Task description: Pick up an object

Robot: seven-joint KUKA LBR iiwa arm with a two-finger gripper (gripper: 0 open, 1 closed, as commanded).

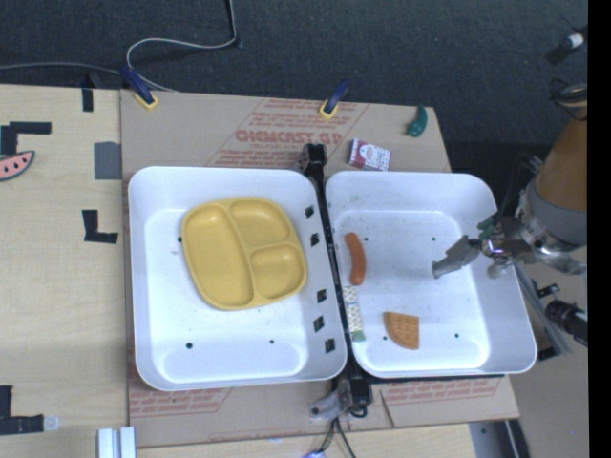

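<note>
Waffle (402, 330) at right bin's (477, 197) front, sausage (356, 258) near its left wall, both loose for picking. Fingers (449, 265) over bin's right side, spread not readable, holding nothing visible. Yellow tray (244, 252) left.

The bench (57, 284) is pale wood, and a brown printed cardboard sheet (277, 132) covers its middle. Two shallow white bins sit side by side on the cardboard: the left bin (153, 351) and the right bin (506, 342), their inner walls touching. At the cardboard's far edge are two yellow-and-blue clamps (141, 91), (333, 103). A small red-and-white packet (368, 155) lies just beyond the right bin, and a small green thing (417, 122) lies near the far right corner. Black tape marks (93, 225) dot the wood on the left.
</note>
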